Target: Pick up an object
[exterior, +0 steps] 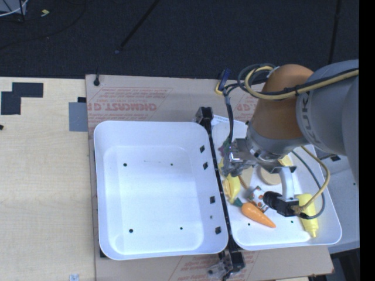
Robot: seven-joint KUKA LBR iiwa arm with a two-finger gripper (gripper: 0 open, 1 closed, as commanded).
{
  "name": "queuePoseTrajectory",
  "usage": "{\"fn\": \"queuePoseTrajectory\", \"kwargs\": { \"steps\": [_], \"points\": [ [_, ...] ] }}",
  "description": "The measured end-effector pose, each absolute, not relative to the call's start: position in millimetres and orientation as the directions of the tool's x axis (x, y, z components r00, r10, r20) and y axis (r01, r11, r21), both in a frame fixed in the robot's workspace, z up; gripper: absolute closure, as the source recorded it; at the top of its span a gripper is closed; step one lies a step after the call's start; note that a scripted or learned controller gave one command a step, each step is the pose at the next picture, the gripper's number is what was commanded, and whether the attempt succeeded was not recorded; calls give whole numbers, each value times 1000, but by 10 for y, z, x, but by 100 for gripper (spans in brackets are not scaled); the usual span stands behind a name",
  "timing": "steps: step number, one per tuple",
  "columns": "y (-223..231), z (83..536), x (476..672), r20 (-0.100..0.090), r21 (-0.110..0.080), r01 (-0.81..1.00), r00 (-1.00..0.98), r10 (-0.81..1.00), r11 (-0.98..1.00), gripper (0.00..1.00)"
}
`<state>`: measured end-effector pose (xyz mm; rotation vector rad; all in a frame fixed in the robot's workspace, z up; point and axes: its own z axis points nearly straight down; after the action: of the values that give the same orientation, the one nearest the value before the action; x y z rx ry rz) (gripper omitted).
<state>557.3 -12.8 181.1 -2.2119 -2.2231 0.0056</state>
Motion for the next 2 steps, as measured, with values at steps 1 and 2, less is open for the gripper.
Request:
{"fn": "queuePoseTrajectory", "kwargs": {
  "steps": [1, 2],
  "points": [
    [1255, 3199, 5753, 8, 13, 1000, -16, 1000, 16, 100],
    [2269, 2656, 5383, 1, -10, 1000, -11, 1000, 11, 100]
  ]
}}
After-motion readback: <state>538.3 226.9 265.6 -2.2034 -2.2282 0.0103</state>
